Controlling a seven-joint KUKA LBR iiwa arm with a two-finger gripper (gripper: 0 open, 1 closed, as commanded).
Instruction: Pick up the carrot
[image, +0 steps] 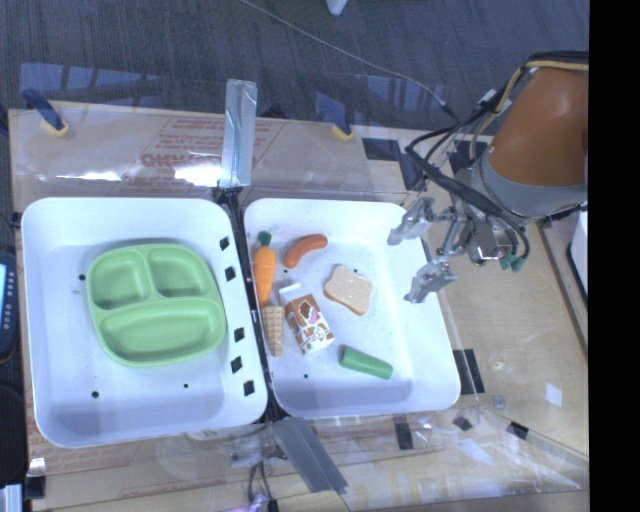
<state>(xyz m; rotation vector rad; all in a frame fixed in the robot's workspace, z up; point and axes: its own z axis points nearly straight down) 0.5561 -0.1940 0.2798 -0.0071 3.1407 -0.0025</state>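
You looked down on a wooden bench (560, 400) under clear plastic sheeting (130, 150), dark carpet (150, 40) behind.

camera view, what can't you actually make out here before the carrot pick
- Carrot: lies against the right bin's left wall; its far side there is hidden.
- Small carton: print too small to read.
- Cone: beside the carton; contact unclear.
- Gripper: blurred over the bin's right edge; height above it unclear.
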